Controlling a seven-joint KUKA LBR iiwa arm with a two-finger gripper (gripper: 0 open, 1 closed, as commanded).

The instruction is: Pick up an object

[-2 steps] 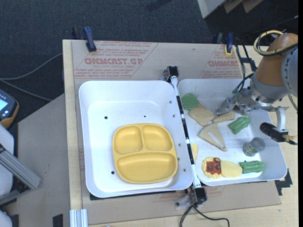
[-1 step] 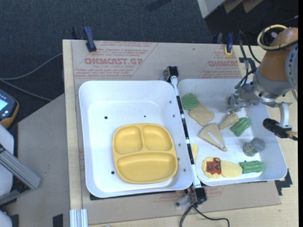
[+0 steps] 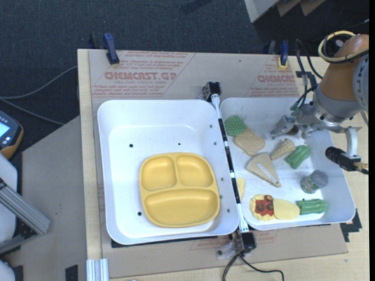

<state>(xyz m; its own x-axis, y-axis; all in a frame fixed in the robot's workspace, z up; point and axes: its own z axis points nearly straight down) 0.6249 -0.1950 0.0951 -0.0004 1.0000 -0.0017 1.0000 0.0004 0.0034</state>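
step: approach, nothing lifted | hand (image 3: 287, 127) just above corn cob (image 3: 283, 148) in right bin (image 3: 345, 206), grip state: can't tell | next: you descend, close on cob

Single fixed camera, mounted above bench (image 3: 176, 75), looking down at slant. Far edge of bench toward top of frame, near edge toward bottom. Mid distance: both white bins fit whole, left bin (image 3: 117, 133) centre-left of frame, right bin (image 3: 343, 206) centre-right. Dark floor across top and left. Arm (image 3: 343, 78) enters at upper right of frame, partly cut off by edge.
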